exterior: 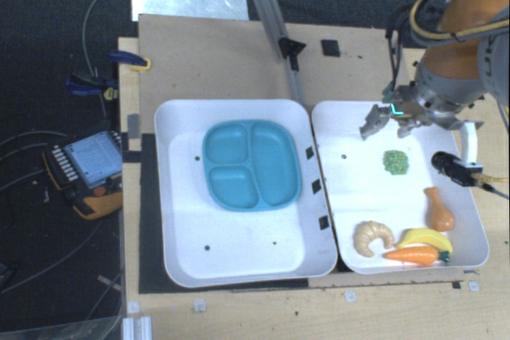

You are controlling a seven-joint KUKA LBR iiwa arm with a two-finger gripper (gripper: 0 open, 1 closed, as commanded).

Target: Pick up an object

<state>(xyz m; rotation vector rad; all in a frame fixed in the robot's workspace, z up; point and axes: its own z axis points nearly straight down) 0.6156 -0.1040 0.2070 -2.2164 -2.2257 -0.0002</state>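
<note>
Grey gripper (388, 122) hangs over the right bin (344, 195), fingers spread wide, holding nothing. Step in hand — approach. Green broccoli piece (395, 162) lies just beside it; next move calls for centring above, then 1 straight descent.

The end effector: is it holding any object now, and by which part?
Nothing is held. The end effector is open above the right bin, apart from the green broccoli.
</note>
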